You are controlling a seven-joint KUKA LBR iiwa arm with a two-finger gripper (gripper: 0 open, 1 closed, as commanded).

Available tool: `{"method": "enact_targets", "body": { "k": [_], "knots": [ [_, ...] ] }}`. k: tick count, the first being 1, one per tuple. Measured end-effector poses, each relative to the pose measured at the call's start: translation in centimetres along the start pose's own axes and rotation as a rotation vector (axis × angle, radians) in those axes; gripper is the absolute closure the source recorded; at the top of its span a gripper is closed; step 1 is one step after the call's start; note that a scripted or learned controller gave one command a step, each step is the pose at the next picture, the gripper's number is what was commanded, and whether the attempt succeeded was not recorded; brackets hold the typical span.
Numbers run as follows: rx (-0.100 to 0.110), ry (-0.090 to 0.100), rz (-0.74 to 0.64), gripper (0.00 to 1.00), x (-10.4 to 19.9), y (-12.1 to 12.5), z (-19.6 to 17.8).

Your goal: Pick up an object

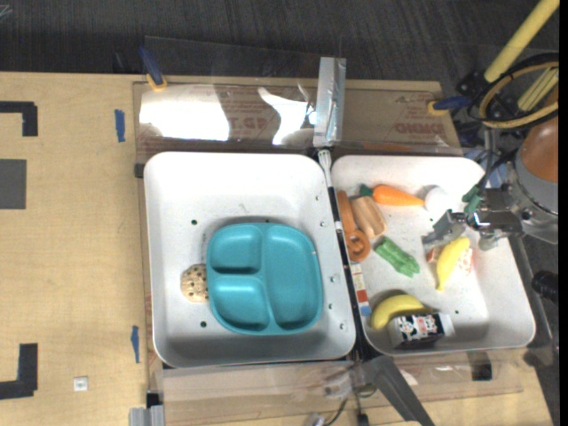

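Hovering the gripper [451,229] over the banana [450,262]; we can't tell its opening, seemingly nothing held; next, descend.

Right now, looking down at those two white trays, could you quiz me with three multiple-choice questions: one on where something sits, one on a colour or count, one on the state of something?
1. Where is the cookie?
A. in the left bin beside the teal plate
B. on the carrot
C. on the bench outside the bins

2. What colour is the divided plate?
A. red
B. teal
C. black

3. How does the gripper stand?
A. in the left bin
B. low in the right bin, above the yellow banana
C. outside both bins

Answers: 1 A, it touches the plate's left edge; 2 B, plainly teal; 3 B, it hangs just over that banana.
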State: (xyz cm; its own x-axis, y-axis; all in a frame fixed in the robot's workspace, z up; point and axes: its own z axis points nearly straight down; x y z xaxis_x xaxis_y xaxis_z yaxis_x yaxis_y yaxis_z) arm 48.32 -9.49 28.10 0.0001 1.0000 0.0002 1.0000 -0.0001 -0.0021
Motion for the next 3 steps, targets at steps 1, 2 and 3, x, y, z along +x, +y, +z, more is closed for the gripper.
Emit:
{"method": "enact_targets", "body": {
  "k": [1, 2, 3],
  "knots": [
    [0.003, 0.001, -0.215, 0.0, -4.6, 4.9, 8.5],
    [-0.007, -0.003, -0.23, 0.0, -7.9, 3.5, 17.8],
    [-0.018, -0.005, -0.222, 0.0, -9.7, 8.1, 18.9]
  ]
}}
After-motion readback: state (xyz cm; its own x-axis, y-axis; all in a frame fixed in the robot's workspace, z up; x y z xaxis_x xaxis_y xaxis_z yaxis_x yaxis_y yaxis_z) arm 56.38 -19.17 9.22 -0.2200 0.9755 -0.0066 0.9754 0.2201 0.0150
